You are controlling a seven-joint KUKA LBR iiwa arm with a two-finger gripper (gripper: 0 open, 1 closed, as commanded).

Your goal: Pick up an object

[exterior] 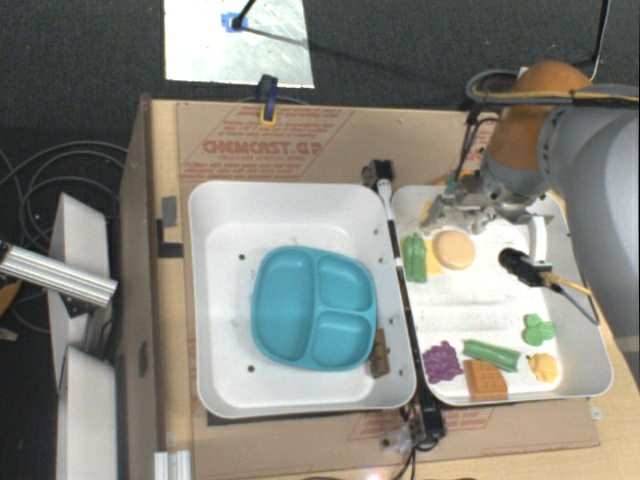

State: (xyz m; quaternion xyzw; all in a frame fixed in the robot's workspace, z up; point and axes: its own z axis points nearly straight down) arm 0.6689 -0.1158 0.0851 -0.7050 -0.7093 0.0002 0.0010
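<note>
My gripper (462, 215) hangs over the far end of the right bin (590, 363), just behind a tan round bun-like piece (456, 250). A green and yellow corn-like piece (414, 258) lies to the left of the bun, by the bin's left wall. At the near end of the bin lie purple grapes (442, 361), a long green vegetable (492, 353), an orange waffle-like block (485, 380), a small green broccoli (538, 330) and a small yellow piece (543, 366). I see nothing held in the gripper.
The left bin (215, 268) holds a blue divided plate (315, 308), with a small brown piece (381, 353) at its right wall. The grey arm (590, 158) covers the right bin's far right corner. The two bins stand on a cardboard sheet (260, 143).
</note>
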